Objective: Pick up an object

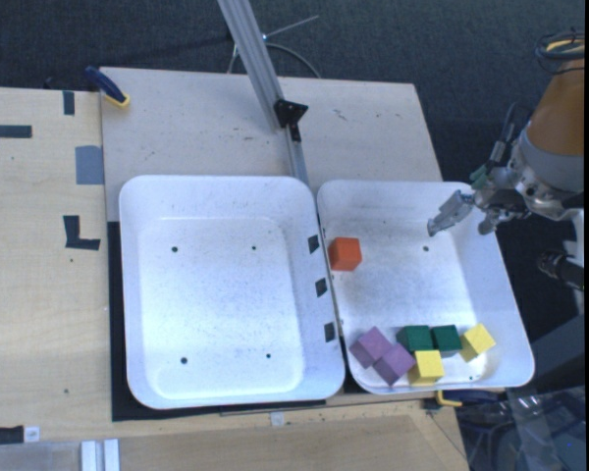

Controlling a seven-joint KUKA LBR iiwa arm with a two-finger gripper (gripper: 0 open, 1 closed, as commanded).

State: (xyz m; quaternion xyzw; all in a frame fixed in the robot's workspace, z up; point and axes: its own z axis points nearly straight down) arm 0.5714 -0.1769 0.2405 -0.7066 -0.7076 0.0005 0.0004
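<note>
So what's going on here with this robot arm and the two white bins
A grey arm with an orange band reaches in from the right, its gripper open above the far right part of the right bin, with nothing between its fingers. All the blocks lie in that bin: an orange block alone near the left wall, and purple blocks, green blocks and yellow blocks clustered along the near edge. Nothing has been picked up yet.

This looks like a robotics lab. A plain plywood bench [226,135] sits on dark carpet [393,18], its surface marked with strips of tape [88,163] (grey and black). Two shallow white bins [216,381] rest side by side on it, a metal pole [250,42] slants overhead, and loose cables [294,29] trail behind.
</note>
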